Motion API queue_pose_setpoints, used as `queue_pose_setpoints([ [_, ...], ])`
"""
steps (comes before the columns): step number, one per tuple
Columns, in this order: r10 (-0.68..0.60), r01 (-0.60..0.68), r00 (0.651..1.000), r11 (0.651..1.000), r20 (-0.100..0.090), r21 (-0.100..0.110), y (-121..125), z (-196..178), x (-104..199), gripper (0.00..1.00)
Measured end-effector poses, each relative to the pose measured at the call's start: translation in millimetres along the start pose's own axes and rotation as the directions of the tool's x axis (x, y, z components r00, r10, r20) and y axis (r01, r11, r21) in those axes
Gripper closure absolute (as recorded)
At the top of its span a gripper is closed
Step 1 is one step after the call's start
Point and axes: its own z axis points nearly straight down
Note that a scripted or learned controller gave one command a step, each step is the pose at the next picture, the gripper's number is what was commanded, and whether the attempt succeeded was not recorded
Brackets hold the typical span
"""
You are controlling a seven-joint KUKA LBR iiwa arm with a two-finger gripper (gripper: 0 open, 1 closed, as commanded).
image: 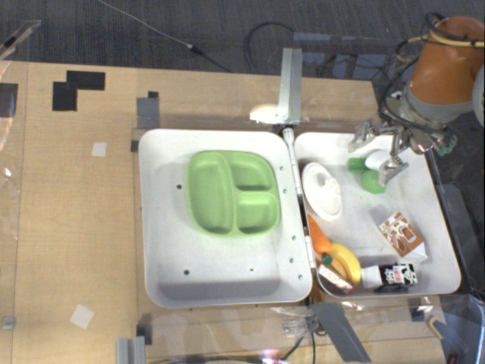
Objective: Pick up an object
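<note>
My gripper (377, 152) hangs over the far part of the right bin (439, 226), its two metal fingers spread wide apart. Right beneath and between them lies a green and white object (369, 171), resting on the bin floor. A white round lid-like piece (322, 190) sits to its left. Nearer the front lie a brown patterned packet (401, 233), a yellow banana (345, 262), an orange piece (320, 242) and a small white bottle with a black label (390, 276).
The left bin (163, 203) holds a green divided tray (231, 192). A metal post (290, 82) stands behind the wall between the bins. The wooden bench (68, 226) stretches to the left. Cables run across the dark floor at the back.
</note>
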Motion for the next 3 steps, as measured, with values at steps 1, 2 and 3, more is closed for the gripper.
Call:
queue_pose_setpoints([
  [1, -0.047, 0.047, 0.999, 0.999, -0.001, -0.005, 24.1, 64.1, 19.8, 0.00],
  [2, -0.047, 0.047, 0.999, 0.999, 0.007, 0.000, 23.5, 49.7, 16.1, 1.00],
  [3, -0.117, 0.117, 0.993, 0.993, 0.005, 0.006, 2.6, -120.2, 43.6, 1.00],
])
